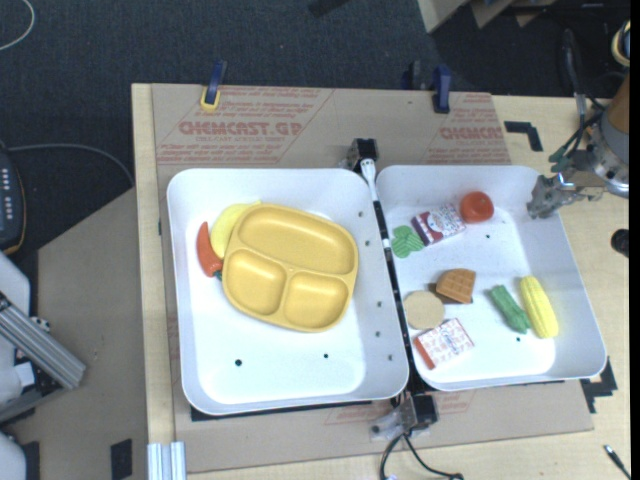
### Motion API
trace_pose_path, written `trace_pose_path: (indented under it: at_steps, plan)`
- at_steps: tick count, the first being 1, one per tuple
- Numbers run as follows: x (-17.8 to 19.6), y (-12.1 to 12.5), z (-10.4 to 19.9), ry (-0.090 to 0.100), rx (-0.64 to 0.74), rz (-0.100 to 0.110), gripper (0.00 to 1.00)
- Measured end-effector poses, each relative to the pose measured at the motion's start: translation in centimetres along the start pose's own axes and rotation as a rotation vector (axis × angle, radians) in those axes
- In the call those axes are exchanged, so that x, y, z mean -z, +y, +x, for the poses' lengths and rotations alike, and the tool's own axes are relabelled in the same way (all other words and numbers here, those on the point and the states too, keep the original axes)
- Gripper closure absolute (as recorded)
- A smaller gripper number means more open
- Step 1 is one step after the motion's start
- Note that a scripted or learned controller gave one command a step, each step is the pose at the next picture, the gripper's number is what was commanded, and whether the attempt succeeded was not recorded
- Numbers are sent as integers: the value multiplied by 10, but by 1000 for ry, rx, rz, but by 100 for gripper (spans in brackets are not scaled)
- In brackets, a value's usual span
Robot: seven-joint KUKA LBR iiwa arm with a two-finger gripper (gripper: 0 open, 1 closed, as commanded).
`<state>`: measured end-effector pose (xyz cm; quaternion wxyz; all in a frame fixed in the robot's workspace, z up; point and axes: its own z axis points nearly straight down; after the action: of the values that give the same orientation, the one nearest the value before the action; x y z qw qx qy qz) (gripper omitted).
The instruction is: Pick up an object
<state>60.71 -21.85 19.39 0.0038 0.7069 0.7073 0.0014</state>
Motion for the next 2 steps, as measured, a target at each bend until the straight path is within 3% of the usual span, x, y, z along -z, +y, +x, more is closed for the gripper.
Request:
trace_pose_path:
  at_steps: [1,2]
  plan:
    - [34,2,-1,0,0,1,100]
    - [27,-16,54,6,4,9,100]
